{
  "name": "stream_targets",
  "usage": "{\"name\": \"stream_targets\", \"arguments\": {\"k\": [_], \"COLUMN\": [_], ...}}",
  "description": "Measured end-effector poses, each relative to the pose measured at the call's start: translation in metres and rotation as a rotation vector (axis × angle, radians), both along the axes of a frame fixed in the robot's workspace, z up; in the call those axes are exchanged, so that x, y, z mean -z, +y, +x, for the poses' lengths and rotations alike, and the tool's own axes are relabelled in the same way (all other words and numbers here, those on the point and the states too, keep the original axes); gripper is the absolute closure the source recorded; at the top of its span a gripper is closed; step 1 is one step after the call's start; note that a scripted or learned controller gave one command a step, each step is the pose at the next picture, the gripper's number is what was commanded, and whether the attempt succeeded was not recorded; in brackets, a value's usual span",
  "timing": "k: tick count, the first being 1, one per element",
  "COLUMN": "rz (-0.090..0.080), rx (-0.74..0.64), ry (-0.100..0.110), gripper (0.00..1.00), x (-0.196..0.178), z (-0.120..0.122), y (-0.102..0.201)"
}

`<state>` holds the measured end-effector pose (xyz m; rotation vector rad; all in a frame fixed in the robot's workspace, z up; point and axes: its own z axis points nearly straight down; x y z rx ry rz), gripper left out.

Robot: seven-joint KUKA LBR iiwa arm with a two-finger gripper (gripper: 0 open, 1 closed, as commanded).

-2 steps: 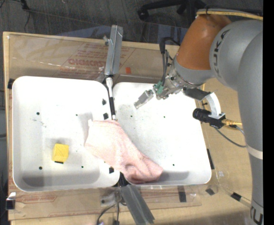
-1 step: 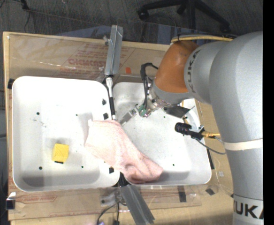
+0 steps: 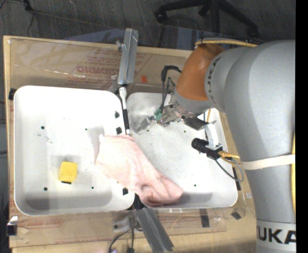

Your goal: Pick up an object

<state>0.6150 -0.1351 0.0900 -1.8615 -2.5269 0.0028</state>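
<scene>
Beneath me a bench (image 3: 64, 57) is lying on dark carpet, its pale brown top showing faint reversed red lettering near the far edge. Two shallow white bins are sitting directly on it, side by side and touching along their inner walls. The left bin (image 3: 25, 141) is taking up the bench's left half; the right bin (image 3: 217, 196) is sitting under my arm, partly hidden by it. A grey metal bar (image 3: 126, 62) is resting on the bench top at the far side, pointing down toward the seam between the bins. Another grey bar (image 3: 155, 232) is angling out at the near edge, just below that same seam.
</scene>
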Motion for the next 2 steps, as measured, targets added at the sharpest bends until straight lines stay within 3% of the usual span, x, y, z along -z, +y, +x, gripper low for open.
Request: {"name": "stream_targets", "arguments": {"k": [1,2], "rz": [0.001,0.001], "rx": [-0.006,-0.007], "ry": [0.004,0.004], "gripper": [1.0,0.0], "x": [-0.0081,-0.0081], "z": [0.0002,0.0001], "y": [0.0012,0.0013]}}
